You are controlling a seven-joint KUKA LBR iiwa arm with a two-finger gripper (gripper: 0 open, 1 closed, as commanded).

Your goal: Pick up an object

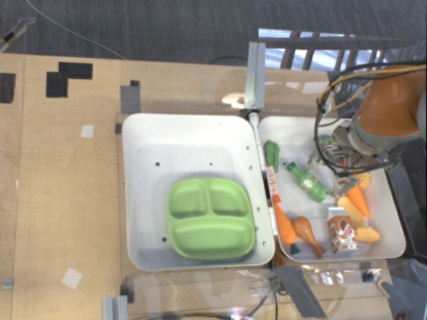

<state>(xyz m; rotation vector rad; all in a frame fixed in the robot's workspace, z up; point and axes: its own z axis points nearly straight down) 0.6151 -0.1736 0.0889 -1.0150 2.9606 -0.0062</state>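
Two white bins sat side by side on the surface [60,199] as I watched the feed. Left bin [143,139] carried a green divided plate [211,217], lying flat toward its near side. Right bin [393,242] was the busy one: a green bottle [308,183] lay tilted near the middle, a slim green vegetable [271,155] ran along the left wall, and an orange carrot [285,225] lay below it, close by the same wall. A brown drumstick [307,233] rested just beside that carrot. Toward the near right corner stood a small brown-and-white carton [341,233], touching a yellow corn piece [367,233], with a second carrot [355,201] just above them.

From the right, the arm [393,105] hung over the right bin's far right part, cables looping round its wrist. Its pincer [343,162] sat low beneath the wrist, between the bottle and the second carrot, near both. Spread or pressed together, I could not tell; wrist and wiring covered it, and I saw nothing plainly caught in it.
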